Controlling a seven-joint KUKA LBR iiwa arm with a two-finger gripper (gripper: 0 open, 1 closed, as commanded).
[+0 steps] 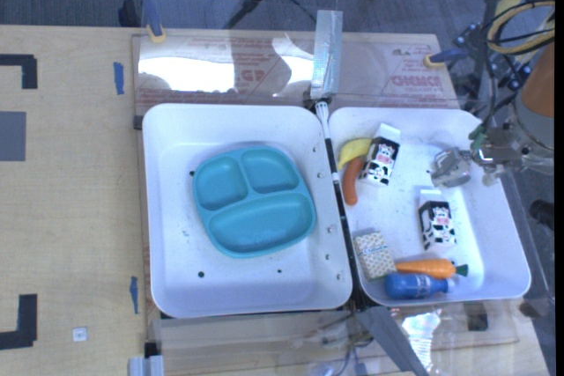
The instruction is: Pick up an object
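The metal two-finger gripper (451,167) hovers at three o'clock, its spread impossible to tell. The cow-print white carton (437,223) below looks light and stiff: pinch its flat sides.

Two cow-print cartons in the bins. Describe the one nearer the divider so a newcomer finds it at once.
Start at the right white bin, beside the bin holding the blue divided plate. In its far corner by the central divider, a yellow banana lies; the cow-print carton stands touching its right side. The other carton lies apart, mid-bin, above the carrot.
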